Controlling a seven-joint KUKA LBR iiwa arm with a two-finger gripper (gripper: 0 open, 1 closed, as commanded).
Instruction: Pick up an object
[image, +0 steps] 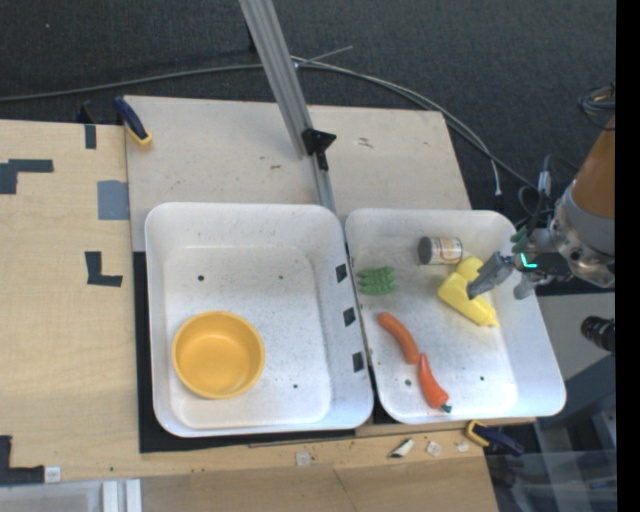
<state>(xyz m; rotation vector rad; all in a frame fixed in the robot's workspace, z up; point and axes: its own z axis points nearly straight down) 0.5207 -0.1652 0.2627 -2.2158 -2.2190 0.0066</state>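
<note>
Two white bins (160, 240) on a tan bench (50, 330) — claw (505, 277) open (over yellow block (466, 296)).

Even overhead light, soft shadows, mild glare on white bins (330, 400), slightly soft focus, low res

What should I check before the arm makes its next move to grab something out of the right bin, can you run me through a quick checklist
1. Gripper position: over the right bin, at the yellow object: ok.
2. Object between the fingers: none visible: not ok.
3. Finger opening: cannot tell.
4. Nearest target free of neighbours: the yellow object lies close to the small cylinder, whether they touch: cannot tell.
5. Other candidates reachable: orange carrot, orange sausage shape and green piece lie apart on the bin floor: ok.
6. Left bin contents out of the way: yellow bowl sits far from the gripper: ok.
</note>
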